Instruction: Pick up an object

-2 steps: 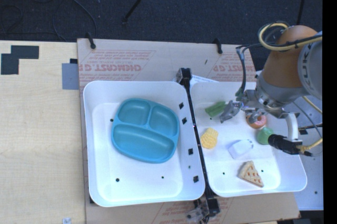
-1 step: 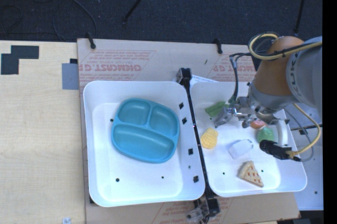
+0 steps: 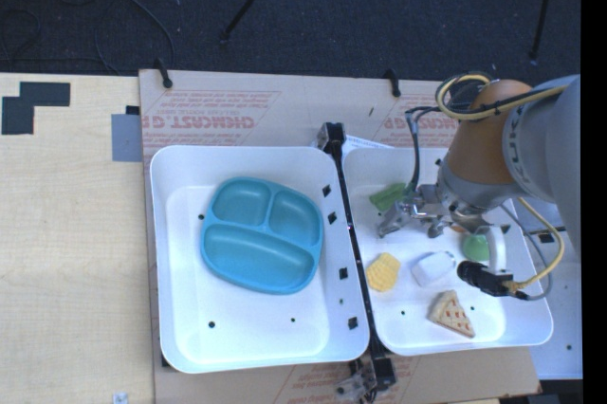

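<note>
The arm (image 3: 517, 141) is reaching in from the right and hanging over the far part of the right bin (image 3: 531, 328), its orange band bulging above the wrist. The pincer (image 3: 391, 224) is pointing left, low over the bin floor, and I cannot tell from here whether it is released or clenched; nothing is showing between its tips. Just beyond it, touching or nearly so, a dark green piece (image 3: 387, 196) is lying against the far left of that bin. A yellow ridged piece (image 3: 383, 272) is sitting nearer, close to the divider between the bins. Just right of it a small white block (image 3: 433, 267) is resting, and a wedge like a pizza slice (image 3: 452, 314) is lying at the near side. A light green object (image 3: 477, 247) is peeking out beside the wrist. In the left bin (image 3: 175, 298) a blue sectioned plate (image 3: 262, 234) is lying flat. Both bins are sitting on the bench (image 3: 66, 269).
</note>
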`<state>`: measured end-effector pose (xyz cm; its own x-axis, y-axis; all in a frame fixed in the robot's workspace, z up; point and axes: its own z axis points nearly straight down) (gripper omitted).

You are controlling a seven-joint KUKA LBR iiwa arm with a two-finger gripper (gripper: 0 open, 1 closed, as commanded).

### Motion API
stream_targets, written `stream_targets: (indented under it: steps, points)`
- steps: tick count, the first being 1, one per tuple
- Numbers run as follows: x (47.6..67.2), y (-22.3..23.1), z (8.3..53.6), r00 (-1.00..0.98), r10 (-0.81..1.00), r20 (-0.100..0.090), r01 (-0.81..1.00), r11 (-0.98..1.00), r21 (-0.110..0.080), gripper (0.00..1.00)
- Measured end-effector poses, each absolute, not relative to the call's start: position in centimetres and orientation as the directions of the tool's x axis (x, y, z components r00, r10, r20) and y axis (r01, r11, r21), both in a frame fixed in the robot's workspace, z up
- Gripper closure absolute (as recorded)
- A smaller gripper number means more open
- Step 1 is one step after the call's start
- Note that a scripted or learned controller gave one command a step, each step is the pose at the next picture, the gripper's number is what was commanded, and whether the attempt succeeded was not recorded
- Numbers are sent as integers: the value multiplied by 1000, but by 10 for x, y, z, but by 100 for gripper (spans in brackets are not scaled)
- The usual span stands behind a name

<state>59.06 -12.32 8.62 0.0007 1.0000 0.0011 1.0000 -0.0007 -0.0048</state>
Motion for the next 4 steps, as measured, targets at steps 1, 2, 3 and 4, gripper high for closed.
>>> stream_targets:
  steps: [1, 2, 3, 4]
  points:
    - [591, -124, 98, 3, 1000, 2, 1000, -3, -4, 100]
    - [591, -125, 141, 3, 1000, 0, 1000, -3, 1, 100]
    - [601, -122, 197, -2, 1000, 0, 1000, 2, 3, 100]
    - [601, -123, 225, -1, 1000, 0, 1000, 1, 1, 100]
